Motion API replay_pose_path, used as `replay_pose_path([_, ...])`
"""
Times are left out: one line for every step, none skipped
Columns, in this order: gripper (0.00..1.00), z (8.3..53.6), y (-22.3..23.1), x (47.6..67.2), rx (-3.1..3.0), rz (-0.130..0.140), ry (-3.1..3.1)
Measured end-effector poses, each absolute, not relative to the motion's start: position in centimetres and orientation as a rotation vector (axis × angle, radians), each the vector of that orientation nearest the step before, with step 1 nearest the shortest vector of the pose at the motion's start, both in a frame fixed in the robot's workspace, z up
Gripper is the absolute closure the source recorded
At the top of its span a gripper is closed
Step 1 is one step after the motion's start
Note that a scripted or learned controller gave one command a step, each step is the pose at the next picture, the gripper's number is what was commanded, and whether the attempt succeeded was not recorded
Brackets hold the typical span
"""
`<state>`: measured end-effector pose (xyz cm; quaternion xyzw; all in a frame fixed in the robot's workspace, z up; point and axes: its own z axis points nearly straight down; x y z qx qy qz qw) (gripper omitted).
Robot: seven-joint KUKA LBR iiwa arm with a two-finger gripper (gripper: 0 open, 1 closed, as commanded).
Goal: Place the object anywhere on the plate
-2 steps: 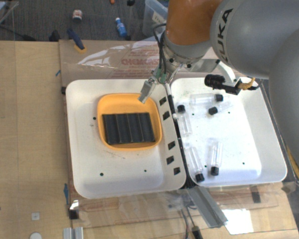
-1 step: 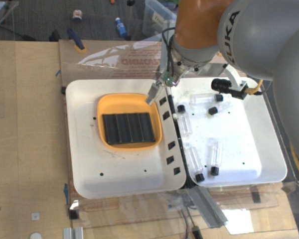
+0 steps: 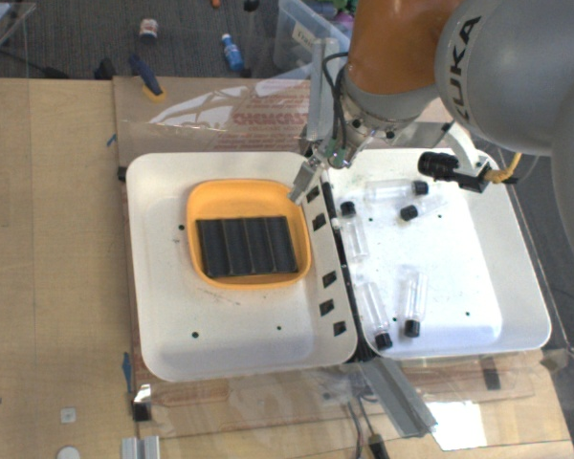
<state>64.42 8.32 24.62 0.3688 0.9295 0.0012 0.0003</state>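
Arm [image 3: 478, 46]: I see the grey arm with its orange band coming in from the upper right, its wrist above the far end of the seam between the two bins.
Gripper [image 3: 311, 165]: I find it low over the far right corner of the plate, near the divider; the fingers' state I cannot tell, since the wrist and cabling crowd them, and I see nothing between them.
Plate [image 3: 203, 199]: an orange-yellow, rounded-square plate lying flat in the left bin.
Object [image 3: 247, 247]: a dark, ribbed rectangular block that I see resting flat on the plate, filling most of its middle.
Left bin [image 3: 172, 338]: white and shallow; it bears the plate.
Right bin [image 3: 478, 295]: white and shallow; it bears several clear tubes with black caps [image 3: 409, 299], scattered and lying on their sides.
Divider [image 3: 327, 256]: a row of small black tabs runs along the seam where the bins meet.
Black fitting [image 3: 440, 166]: a dark cylindrical part I see at the right bin's far edge, beside a yellow cable.
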Motion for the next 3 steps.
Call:
replay_pose_path([0.00, 22.0, 6.3, 66.2, 1.145, 0.001, 2.924])
replay_pose_path([0.00, 22.6, 6.5, 66.1, 1.154, 0.006, 2.917])
replay_pose_path([0.00, 23.8, 7.3, 65.3, 1.183, 0.007, 2.906])
